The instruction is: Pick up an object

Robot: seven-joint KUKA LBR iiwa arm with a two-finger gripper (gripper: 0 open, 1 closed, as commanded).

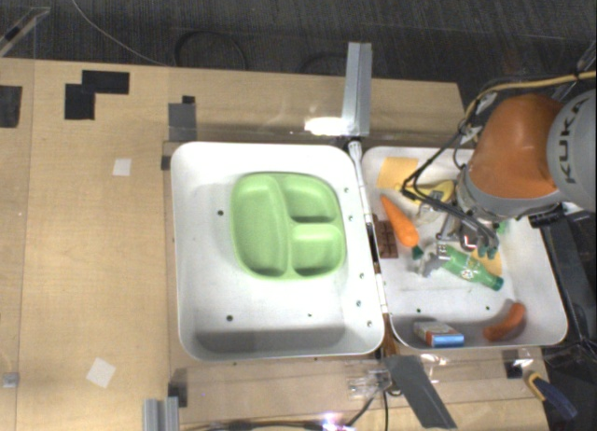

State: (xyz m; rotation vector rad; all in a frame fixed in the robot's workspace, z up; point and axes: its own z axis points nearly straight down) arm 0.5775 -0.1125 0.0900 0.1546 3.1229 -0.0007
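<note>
Dark carpet lay beyond a pale wooden counter point(84, 261) that bore two shallow white bins side by side. One green divided plate point(285, 224) sat alone in the left bin point(201, 326), near its middle and well apart from everything else — probably out of the way of this attempt. The right bin point(550, 322) held the loose things, seemingly scattered so a program could try for any of them: one orange carrot point(402, 223) near the divider, one yellow piece point(399, 173) at the back, one green bottle point(476, 272) lying on its side, one brown sausage point(505, 321) toward the front corner, one small box point(438, 334) with blue and orange on it at the front wall, and a dark bar point(386, 239) against the divider.

One arm point(513, 154) hung over the right bin, its tool point(446, 250) low between carrot and bottle, just beside both — likely the candidates. Whether the tool was clenched or released could not be told; cables and the wrist hid it.
</note>
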